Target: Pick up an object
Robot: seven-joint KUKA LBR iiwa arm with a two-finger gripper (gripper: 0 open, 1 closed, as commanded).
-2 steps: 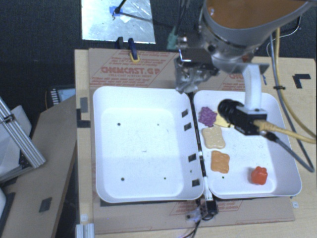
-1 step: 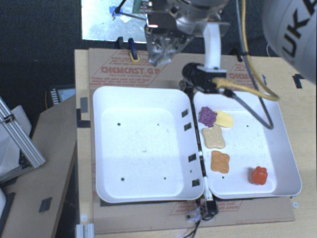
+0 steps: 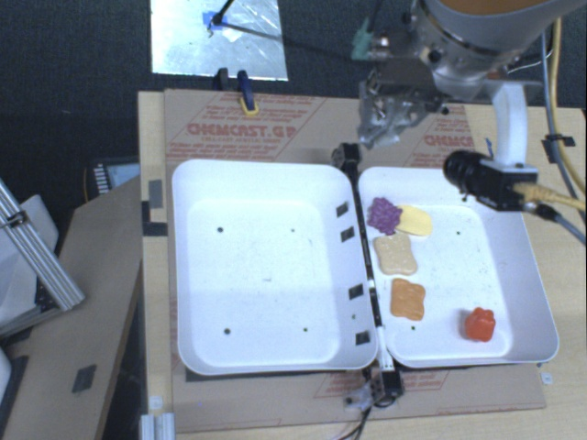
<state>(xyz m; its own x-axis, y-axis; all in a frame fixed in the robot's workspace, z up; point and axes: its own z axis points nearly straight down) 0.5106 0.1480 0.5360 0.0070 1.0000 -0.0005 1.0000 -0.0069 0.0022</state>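
In the right bin [image 3: 514,273] lie several small objects: a purple bunch of grapes [image 3: 384,214], a yellow piece [image 3: 415,221], a beige toast slice [image 3: 396,255], an orange waffle-like piece [image 3: 408,299] and a red pepper [image 3: 479,324]. My gripper [image 3: 385,122] hangs high above the bench, over the back edge between the two bins, well clear of every object. Nothing shows between its fingers, and their spread is blurred.
The left bin [image 3: 261,264] sits beside the right one, with a black hinge strip [image 3: 359,246] between them. A black camera mount [image 3: 486,180] overhangs the right bin's back edge. A shiny metal sheet [image 3: 218,24] lies behind the bench.
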